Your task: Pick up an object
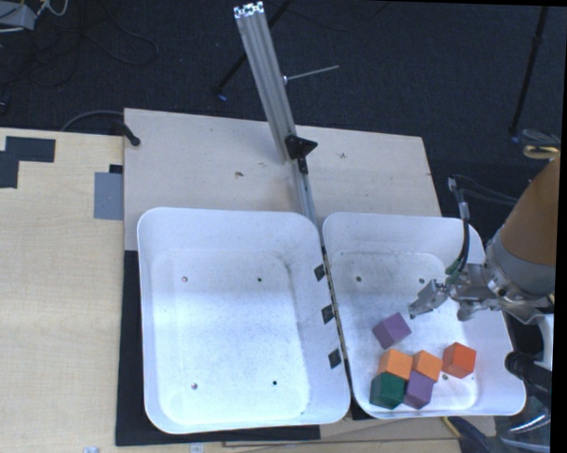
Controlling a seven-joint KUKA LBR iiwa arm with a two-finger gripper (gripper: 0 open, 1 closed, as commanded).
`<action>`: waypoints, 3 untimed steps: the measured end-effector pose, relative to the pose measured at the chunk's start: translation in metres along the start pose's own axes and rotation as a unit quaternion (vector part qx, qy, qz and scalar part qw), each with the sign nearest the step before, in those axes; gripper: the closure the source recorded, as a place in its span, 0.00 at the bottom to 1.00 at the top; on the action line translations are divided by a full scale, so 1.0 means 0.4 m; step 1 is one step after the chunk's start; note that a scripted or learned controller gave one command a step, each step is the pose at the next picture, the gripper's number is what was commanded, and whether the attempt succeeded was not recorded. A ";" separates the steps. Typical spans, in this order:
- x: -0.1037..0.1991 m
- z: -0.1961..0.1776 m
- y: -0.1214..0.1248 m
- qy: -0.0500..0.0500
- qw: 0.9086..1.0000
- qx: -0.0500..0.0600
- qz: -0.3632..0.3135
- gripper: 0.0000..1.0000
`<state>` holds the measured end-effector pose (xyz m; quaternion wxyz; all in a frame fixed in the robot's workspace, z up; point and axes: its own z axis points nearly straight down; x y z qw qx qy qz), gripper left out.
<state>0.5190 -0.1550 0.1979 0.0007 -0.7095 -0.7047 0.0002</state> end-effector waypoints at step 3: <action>0.327 0.010 -0.005 0.002 1.000 -0.002 -0.007 1.00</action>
